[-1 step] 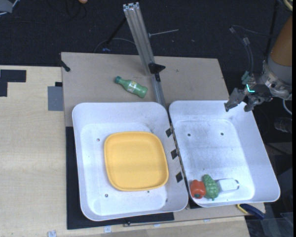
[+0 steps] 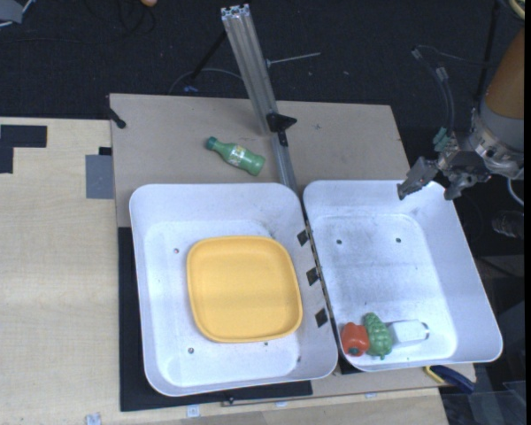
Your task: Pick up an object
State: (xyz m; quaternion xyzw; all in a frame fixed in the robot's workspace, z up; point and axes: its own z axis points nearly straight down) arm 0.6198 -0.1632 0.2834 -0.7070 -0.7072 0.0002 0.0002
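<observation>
Objects worth going for sit in the right bin [image 2: 451,264]: a red piece [image 2: 355,338], a green piece [image 2: 378,335] touching it, and a small white item [image 2: 409,331] just beside them, all bunched at the near edge. The left bin [image 2: 150,228] carries a yellow plate [image 2: 243,287], and a green bottle [image 2: 235,155] lies on the tabletop [image 2: 354,140] behind the bins. Hovering over the right bin's far right corner, well apart from that cluster, is the end effector [image 2: 435,177]; its fingers look spread with nothing between them. From here I'd say it should travel to the near edge, centre over one piece, and drop straight down, because the crowding and the bin wall leave little room.
</observation>
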